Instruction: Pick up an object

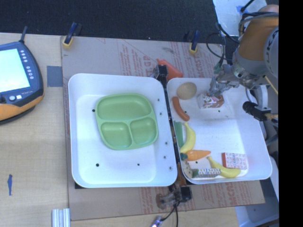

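Observation:
My gripper (pixel 218 91) hangs over the far part of the right bin (pixel 246 131), reaching in from the right. Directly under its tip is a small silvery packet with red print (pixel 209 101), touching or nearly touching it. I cannot tell whether the packet rests on the bin floor or is lifted. To the left of the packet lie a round beige ball (pixel 187 90) and a red sausage (pixel 180 109). Along the bin's left wall are a green piece (pixel 178 128), a yellow banana (pixel 189 137) and an orange carrot (pixel 198 154).
At the right bin's front lie a second banana (pixel 223 170), a red-and-white box (pixel 235 161) and a small flat packet (pixel 206 173). The left bin (pixel 85 145) holds a green divided plate (pixel 127 121). An orange object (pixel 171 70) sits behind the bins. A control tablet (pixel 16 82) lies at the far left.

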Robot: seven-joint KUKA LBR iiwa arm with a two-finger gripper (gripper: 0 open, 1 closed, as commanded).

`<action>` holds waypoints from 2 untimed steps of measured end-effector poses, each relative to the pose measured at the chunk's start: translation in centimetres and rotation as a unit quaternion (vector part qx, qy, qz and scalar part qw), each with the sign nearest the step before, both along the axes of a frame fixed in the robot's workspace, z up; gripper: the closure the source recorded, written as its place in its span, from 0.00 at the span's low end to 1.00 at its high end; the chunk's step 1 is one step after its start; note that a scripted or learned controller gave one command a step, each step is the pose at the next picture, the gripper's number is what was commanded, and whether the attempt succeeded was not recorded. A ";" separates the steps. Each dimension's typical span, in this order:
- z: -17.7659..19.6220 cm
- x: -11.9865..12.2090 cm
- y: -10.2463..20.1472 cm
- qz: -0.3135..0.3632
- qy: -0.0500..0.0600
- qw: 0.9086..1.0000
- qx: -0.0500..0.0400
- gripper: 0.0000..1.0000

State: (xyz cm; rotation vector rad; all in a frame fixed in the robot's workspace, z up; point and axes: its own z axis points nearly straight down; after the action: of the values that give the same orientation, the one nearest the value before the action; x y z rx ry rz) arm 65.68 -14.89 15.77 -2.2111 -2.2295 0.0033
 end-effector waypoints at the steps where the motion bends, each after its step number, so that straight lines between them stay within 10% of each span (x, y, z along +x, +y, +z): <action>1: 3.5 -2.3 7.5 -0.001 0.000 1.000 0.001 1.00; 2: 5.8 -0.9 14.0 -0.001 0.000 1.000 0.001 1.00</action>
State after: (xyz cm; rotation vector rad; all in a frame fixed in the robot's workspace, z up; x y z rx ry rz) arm 64.73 -0.92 21.57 -2.2123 -2.2272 0.0016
